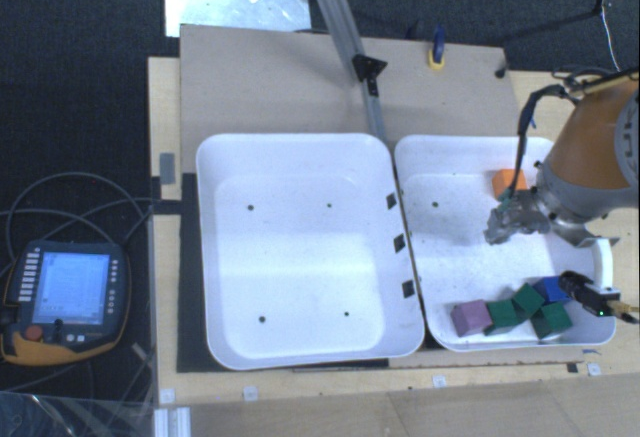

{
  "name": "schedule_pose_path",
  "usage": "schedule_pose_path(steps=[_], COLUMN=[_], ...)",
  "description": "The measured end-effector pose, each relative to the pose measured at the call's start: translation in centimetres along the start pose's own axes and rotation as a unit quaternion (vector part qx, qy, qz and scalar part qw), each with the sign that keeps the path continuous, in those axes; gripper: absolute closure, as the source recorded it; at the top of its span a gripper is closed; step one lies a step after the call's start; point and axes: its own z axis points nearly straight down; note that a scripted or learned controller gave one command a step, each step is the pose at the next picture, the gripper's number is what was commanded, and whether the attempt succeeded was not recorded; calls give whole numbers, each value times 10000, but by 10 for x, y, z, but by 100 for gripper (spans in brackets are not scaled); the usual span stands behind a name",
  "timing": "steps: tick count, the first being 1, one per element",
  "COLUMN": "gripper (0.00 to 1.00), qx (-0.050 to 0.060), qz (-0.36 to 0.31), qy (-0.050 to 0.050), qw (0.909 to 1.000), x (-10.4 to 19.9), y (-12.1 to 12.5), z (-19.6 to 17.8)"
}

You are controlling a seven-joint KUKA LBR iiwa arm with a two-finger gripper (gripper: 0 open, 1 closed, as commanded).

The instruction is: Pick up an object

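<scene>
My gripper hangs over the middle of the right bin, coming in from the right under the arm's orange band. Just behind it an orange object lies near the bin's far side, partly covered by the arm. Along the bin's near edge sit a purple block, two green blocks and a blue block, packed close together. Nothing shows between the gripper's tips.
The left bin stands beside the right one, a row of black clips between them. A slanted grey pole rises behind the bins. A teach pendant lies off the bench at the left.
</scene>
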Motion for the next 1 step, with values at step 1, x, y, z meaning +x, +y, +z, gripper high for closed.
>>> schedule_pose_path(steps=[1], gripper=[100], qx=[-15], qz=[0], qy=[-6], qw=[10000], x=[0], y=[5], z=[-44])
